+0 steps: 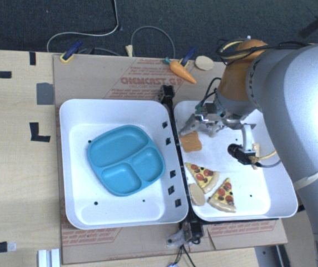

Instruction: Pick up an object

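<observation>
My tool [202, 122] hangs beside the flat tan bread-like slice [191, 142] in the right white bin [276, 202]; its grip state I cannot tell. Risk: a thin slice near the bin's left wall may slide away, not lift.

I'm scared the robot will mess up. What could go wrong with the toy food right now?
The tool sits close above the tan bread piece, near the right bin's left wall, so it might bump the wall or push the bread aside instead of lifting it. The two pizza slices and a small pale piece lie close together, so reaching for one could nudge the others.
</observation>
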